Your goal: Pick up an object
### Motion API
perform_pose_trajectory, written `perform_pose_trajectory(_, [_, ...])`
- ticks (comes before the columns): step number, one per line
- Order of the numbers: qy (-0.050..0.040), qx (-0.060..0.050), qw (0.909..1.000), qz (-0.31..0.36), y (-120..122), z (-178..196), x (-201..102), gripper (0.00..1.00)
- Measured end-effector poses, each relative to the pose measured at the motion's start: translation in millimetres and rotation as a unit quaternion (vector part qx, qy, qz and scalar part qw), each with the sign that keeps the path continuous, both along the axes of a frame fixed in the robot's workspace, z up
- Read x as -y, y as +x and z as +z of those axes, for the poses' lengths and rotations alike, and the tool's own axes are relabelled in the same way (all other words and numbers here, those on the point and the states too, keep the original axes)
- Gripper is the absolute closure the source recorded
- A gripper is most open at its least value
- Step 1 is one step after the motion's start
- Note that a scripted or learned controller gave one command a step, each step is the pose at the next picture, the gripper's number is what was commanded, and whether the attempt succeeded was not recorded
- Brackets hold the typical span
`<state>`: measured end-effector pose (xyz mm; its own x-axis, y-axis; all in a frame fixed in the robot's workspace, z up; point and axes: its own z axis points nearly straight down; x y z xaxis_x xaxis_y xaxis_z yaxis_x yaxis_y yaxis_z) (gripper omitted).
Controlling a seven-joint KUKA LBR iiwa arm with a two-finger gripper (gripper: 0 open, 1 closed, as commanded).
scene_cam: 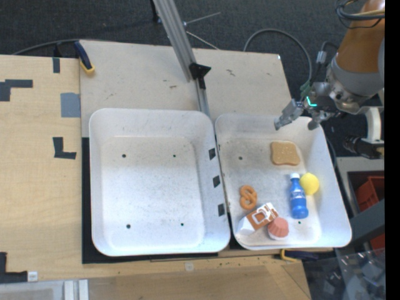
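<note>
Bench: pale wood top on the left, with grey and black tape patches; dark speckled floor behind it.
Board: plain beige sheet under the bins, scuffed, with a slanted metal rail crossing it.
Left bin: shallow white tray, rounded corners, dusty speckled floor, four small dark holes.
Right bin: same white tray, touching the left one along the middle seam.
My gripper: hovering over the right bin's far rim, two fingers spread apart, nothing between them.
Toast: flat tan bread slice, just below my fingers.
Lemon: round yellow lump, touching the blue bottle.
Pretzel: orange twisted loop, near the bin's front.
Box: small orange-and-white carton, beside a reddish rounded piece.
</note>
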<state>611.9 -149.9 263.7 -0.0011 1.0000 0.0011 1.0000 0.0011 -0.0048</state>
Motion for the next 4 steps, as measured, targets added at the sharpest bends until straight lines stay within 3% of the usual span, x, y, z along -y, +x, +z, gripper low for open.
perform_pose_trajectory(1, [-0.0004, 0.002, 1.0, 0.001, 1, 2, 0, 0.0])
perform_pose_trajectory(3, [-0.0004, -0.002, 1.0, 0.0, -10, -126, -5, 0.0])
perform_pose_trajectory(4, [-0.0035, 0.005, 1.0, 0.0, -9, -174, -4, 0.0])
